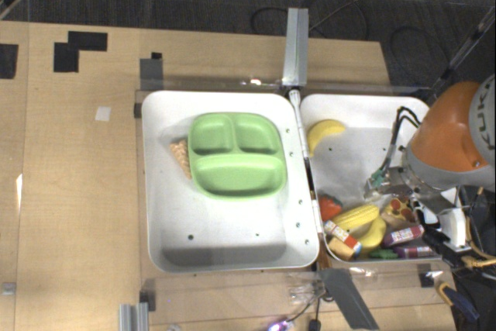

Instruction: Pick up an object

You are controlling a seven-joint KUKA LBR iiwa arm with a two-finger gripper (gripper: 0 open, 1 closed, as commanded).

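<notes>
The arm (pixel 453 132) reaches in from the right, its orange band above the right bin (pixel 356 116), and its wrist comes down over that bin's lower right part. The pincer (pixel 397 194) sits low there, right above a heap of small things; whether it is spread or pressed together I cannot tell, since wrist and clutter hide it.

Just left of the pincer and a little below it lies a yellow corn cob (pixel 355 215), with a yellow banana-shaped piece (pixel 375 233) below the cob. Further left of those is a small red piece (pixel 330 207), and near the bin's lower edge lies a white tube with an orange end (pixel 342 239). Under the pincer a purple marker (pixel 403 233) lies across the heap. Up and to the left of the pincer, well apart from it, a yellow banana (pixel 324 133) rests alone.

Far to the pincer's left, in the left bin (pixel 167 190), a green divided plate (pixel 235 153) lies flat, with a tan speckled item (pixel 180 156) showing at its left edge. Both bins rest on the wooden tabletop (pixel 70 190).
</notes>
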